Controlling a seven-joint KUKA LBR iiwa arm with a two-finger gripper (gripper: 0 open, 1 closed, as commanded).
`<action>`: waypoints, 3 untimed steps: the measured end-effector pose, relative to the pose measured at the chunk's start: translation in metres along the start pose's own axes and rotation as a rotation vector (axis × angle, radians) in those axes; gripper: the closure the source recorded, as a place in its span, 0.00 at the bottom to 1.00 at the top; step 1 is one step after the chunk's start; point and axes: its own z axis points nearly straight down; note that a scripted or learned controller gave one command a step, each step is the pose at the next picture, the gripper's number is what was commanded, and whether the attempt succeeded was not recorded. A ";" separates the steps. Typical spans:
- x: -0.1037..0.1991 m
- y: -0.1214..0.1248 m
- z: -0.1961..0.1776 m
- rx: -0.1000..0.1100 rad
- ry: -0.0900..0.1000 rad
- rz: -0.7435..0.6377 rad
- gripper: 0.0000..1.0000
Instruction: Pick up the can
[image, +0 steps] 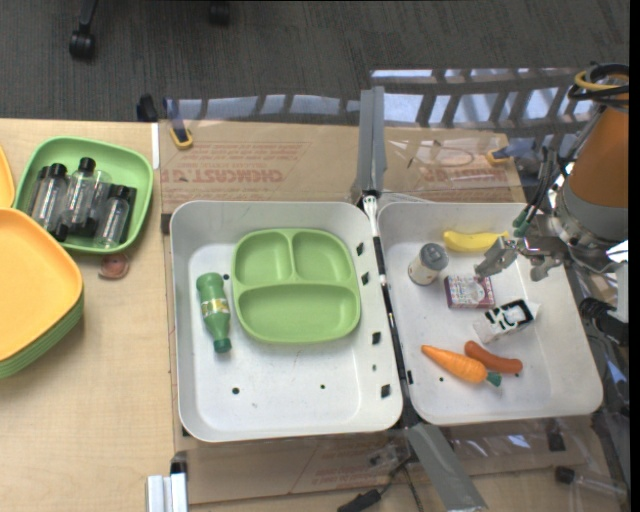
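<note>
Right bin, near side: an orange carrot and a red chili-like toy lie touching, low in the right bin.
Right bin, middle: a small black-and-white carton lies tilted, with a purple packet just beside it to the left.
Can: the can stands upright in the upper left part of the right bin, grey lid facing up, apart from its neighbours. By my judgement that free space around it leaves room for fingers to close on its sides.
Right bin, far side: a yellow banana lies along the back wall, near the can.
Tool: the tool hangs over the right bin's upper right, just below the banana and to the right of the can, holding nothing. Whether its fingers stand wide or narrow, I cannot tell.
Arm: grey with an orange band, entering from the right.
Left bin: a green divided plate sits in the middle of the left bin, with a green bottle lying beside it to the left.
Worktop, far left: a green tray of small dark-capped bottles and stacked orange plates, well apart from the task.
Progress: the can is not yet grasped; the tool would likely need to shift left.
</note>
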 end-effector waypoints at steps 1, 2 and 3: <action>0.023 0.022 0.065 0.000 0.000 -0.087 0.00; 0.022 0.022 0.057 0.001 0.000 -0.083 1.00; 0.069 0.021 0.013 -0.003 -0.001 -0.322 1.00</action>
